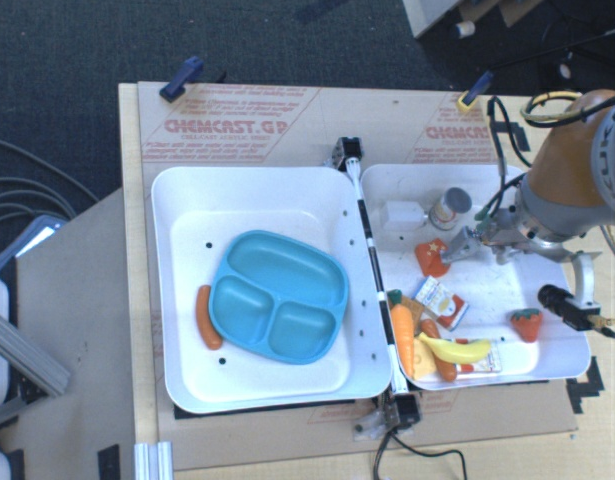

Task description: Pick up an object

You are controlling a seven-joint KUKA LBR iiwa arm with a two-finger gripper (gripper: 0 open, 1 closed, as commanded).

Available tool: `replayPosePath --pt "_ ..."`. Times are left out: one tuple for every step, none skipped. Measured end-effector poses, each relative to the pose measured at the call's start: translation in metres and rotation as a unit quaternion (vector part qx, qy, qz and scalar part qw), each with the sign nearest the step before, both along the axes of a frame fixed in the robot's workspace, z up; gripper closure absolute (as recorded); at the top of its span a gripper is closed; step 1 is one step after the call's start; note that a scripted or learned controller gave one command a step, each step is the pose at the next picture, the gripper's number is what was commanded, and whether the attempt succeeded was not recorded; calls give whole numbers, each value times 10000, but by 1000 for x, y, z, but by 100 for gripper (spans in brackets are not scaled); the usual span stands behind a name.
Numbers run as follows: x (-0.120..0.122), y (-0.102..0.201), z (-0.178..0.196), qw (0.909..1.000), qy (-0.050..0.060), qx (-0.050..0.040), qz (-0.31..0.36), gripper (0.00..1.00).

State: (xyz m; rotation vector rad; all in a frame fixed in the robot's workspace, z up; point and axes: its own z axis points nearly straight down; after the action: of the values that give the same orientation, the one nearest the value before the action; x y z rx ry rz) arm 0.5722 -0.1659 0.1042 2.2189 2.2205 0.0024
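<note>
My gripper [467,242] hangs low over the right bin [547,368], reaching left from the grey wrist and orange band. Its tip is right beside a small red-orange item [432,258], which lies on the bin floor; I cannot tell whether they touch. A grey can [451,206] and a white box [400,213] sit just behind it. In the bin's front part lie a snack packet [439,302], a carrot [402,336], a banana [457,349] and a strawberry [526,324].
The left bin [177,348] holds a blue divided plate [277,296] with a sausage [207,318] at its left side. A black divider clip [348,152] marks the wall between the bins. Cables run behind the arm at the right.
</note>
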Motion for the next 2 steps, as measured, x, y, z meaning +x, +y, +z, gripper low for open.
replayPosePath --pt "-37 27 -18 10000 -4 -2 -5 0" --pt "-38 28 -10 10000 10 3 -8 100"
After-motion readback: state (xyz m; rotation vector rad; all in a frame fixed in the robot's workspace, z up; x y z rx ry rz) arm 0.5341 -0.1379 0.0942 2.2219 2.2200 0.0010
